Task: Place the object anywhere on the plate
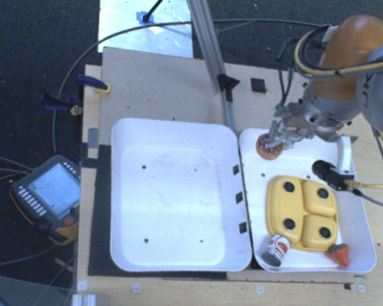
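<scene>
1. Two shallow white plastic bins are sitting side by side on the bench, the left bin [169,193] beside the right bin [368,250].
2. The grey arm's two-finger gripper [275,139] is hanging over the right bin's far left corner, fingers closing around a small round brown doughnut-like object [268,148] (its rim is showing between them).
3. A yellow sectioned plastic plate [303,212] is lying near, just beyond the doughnut and apart from it.
4. A small red-and-white can [275,249] is leaning at the plate's near left corner, and a red strawberry-like toy [340,255] is resting by its near right corner.
</scene>
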Controlling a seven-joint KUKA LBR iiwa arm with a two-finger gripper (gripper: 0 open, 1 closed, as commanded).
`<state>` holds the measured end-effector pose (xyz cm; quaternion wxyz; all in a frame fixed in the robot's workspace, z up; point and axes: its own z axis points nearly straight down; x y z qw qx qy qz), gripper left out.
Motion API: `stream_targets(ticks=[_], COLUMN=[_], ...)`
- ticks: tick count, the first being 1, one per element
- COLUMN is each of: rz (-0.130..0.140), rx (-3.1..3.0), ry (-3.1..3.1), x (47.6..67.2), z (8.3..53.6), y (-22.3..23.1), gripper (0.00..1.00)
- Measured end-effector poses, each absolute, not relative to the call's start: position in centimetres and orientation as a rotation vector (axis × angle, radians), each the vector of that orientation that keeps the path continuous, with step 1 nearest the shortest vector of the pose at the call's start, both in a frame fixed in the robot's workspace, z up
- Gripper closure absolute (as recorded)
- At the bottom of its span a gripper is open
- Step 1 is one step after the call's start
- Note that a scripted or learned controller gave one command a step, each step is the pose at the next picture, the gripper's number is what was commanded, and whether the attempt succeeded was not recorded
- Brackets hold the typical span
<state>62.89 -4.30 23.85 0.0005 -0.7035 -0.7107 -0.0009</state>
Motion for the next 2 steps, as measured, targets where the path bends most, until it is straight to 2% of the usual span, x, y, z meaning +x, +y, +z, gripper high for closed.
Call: stream_targets(ticks=[2], rz=[-0.001], rx=[-2.208], ry=[-2.23], x=[58.9], z=[21.9], y=[5.9], gripper=[1.0])
